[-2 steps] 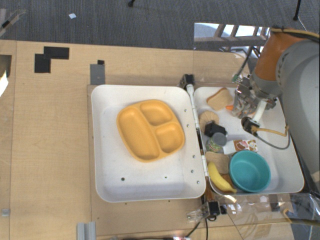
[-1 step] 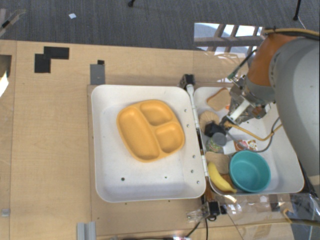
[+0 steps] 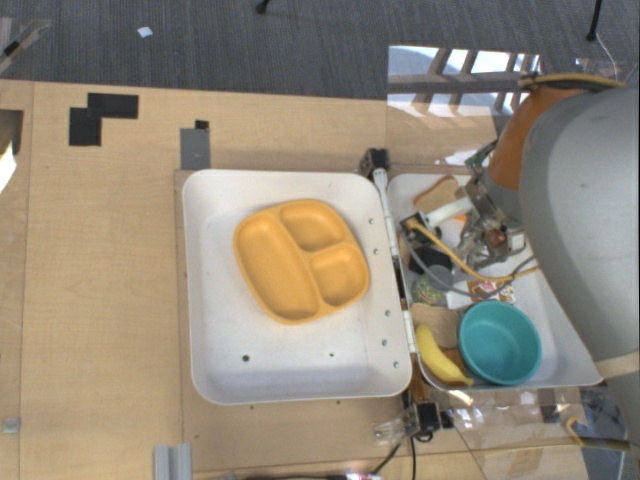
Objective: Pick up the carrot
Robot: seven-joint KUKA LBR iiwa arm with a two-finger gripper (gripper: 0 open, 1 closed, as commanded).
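Orange-tan and blunt, a short stub lying in the right bin (image 3: pixel 560 343) near its 11 o'clock corner may be the carrot (image 3: pixel 437 195). It is pale and partly tucked among clutter, so I cannot tell for sure. It lies at a slant, its surface dull and smooth, with a white scrap just beside it at 4 o'clock.

Grey and bulky, the arm (image 3: pixel 590 218) covers the bin's 3 o'clock side, with its orange band (image 3: pixel 512 148) showing at 12 o'clock of the wrist. The gripper (image 3: pixel 482 234) points down into the clutter, near the stub and at its 4 o'clock. How wide it stands cannot be made out against the dark odds and ends under it, and nothing can be seen held in it.

A thin yellowish stick (image 3: pixel 447 250) runs slantwise just at the gripper's 9 o'clock. A teal bowl (image 3: pixel 499 342) sits at the bin's 6 o'clock edge, with a banana (image 3: pixel 438 356) touching it at 9 o'clock.

The left bin (image 3: pixel 225 368) carries a yellow divided plate (image 3: pixel 300 259) near its middle.
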